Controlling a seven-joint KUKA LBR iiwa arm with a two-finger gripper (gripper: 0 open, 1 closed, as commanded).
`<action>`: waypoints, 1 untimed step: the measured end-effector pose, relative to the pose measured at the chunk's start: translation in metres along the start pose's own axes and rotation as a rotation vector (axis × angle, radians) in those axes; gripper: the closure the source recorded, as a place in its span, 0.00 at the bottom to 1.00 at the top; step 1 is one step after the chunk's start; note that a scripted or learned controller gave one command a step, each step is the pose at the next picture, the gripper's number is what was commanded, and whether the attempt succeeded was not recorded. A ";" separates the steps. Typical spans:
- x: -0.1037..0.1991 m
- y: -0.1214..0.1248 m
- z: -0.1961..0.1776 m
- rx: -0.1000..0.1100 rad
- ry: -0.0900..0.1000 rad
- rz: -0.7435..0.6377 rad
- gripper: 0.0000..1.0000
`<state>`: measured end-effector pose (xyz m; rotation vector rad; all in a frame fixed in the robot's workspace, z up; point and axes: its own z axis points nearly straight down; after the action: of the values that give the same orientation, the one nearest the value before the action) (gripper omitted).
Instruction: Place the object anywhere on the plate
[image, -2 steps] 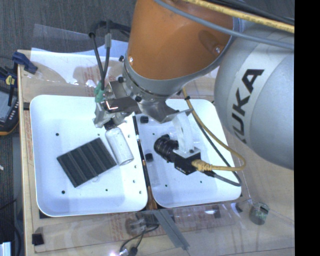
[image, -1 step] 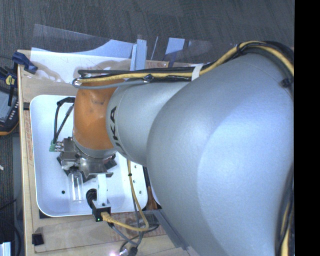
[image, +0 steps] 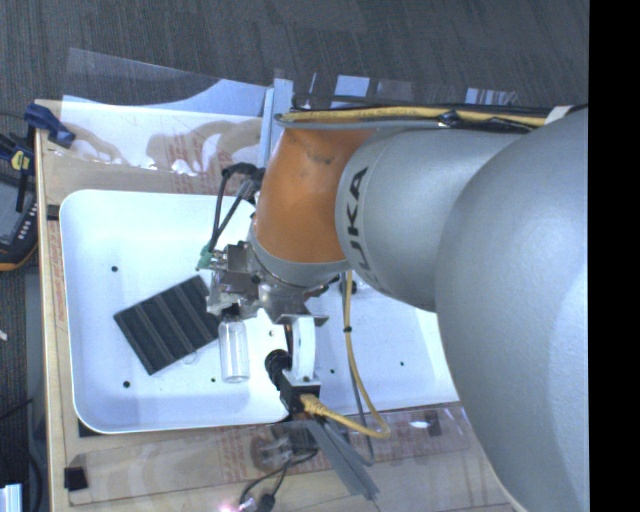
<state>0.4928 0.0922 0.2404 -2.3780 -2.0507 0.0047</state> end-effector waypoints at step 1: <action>0.012 0.052 -0.002 -0.002 -0.001 -0.405 1.00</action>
<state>0.5455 0.0962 0.2417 -1.9182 -2.4875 0.0032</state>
